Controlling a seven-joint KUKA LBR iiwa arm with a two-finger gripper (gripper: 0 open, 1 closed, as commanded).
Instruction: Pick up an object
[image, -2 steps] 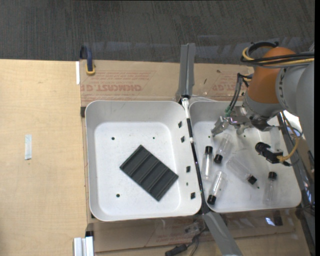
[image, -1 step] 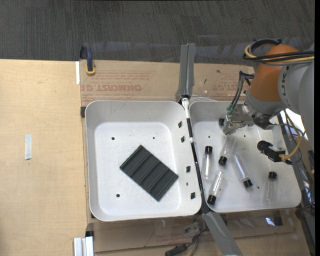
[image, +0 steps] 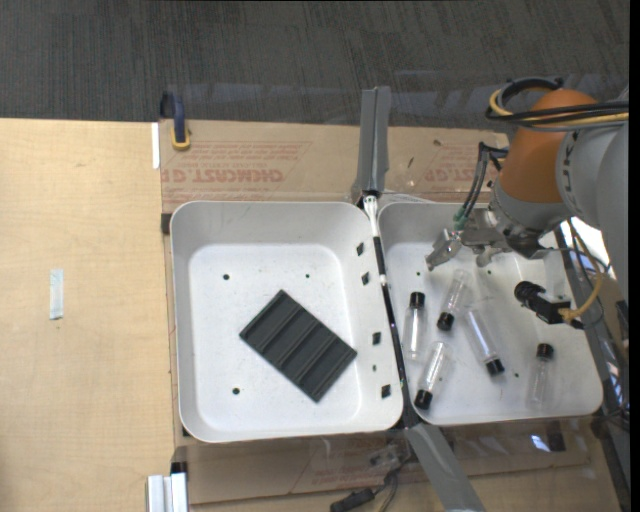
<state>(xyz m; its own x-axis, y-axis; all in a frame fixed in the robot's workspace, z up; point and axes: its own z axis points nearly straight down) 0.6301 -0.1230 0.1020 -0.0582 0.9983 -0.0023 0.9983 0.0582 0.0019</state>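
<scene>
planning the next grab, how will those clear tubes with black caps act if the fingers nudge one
The tubes lie on their sides in the right bin, so a nudge would probably roll one. They look clear, smooth and light, so likely slippery and easy to knock away.

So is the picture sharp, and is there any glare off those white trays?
Camera view: mostly sharp, evenly lit; the left bin looks bright without blown-out glare; the clear vials nearly vanish against the right bin; the pincer looks slightly soft.
</scene>
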